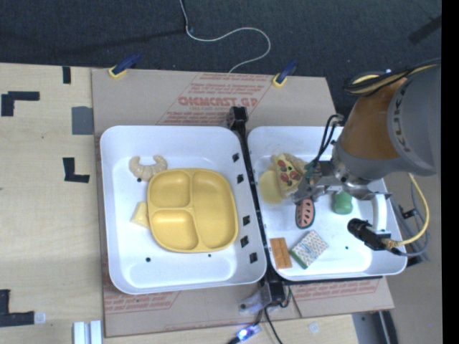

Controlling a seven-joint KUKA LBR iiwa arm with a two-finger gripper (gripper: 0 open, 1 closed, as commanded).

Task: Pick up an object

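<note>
My gripper [310, 186] hangs low over the middle of the right bin [358, 264], below the grey arm with its orange band [369, 124]. It sits between a pizza-slice toy [288, 169] to its left and a red watermelon-slice toy [305, 212] just below it. A pale yellow piece [268, 187] lies left of the pizza slice. A green round object [342, 203] rests just right of the gripper. Near the front wall lie a patterned packet [310, 248] and an orange cracker-like block [279, 252].
The left bin [118, 264] holds a yellow divided plate [192, 209], a beige croissant-shaped piece [147, 165] and a yellow wedge [138, 213]. A black divider [247, 185] runs between the bins. Cables loop by the arm at the right bin's far side [401, 228].
</note>
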